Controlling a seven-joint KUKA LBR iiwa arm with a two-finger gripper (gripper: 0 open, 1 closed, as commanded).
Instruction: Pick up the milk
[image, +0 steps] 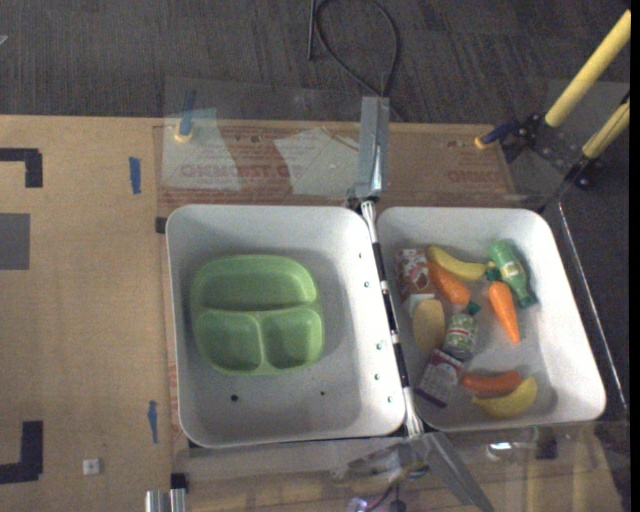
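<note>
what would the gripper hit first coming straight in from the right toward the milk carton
Probably the green bottle, then the banana; both lie between the bin's right wall and the milk carton. Depth is unclear, so a high approach might clear them.

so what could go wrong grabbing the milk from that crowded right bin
The small red-and-white milk carton lies hard against the right white bin's left wall, so a finger may hit the wall. An orange carrot and a yellow banana crowd its other side; the fingers could catch one instead. A similar dark red carton might be mistaken for it.
</note>
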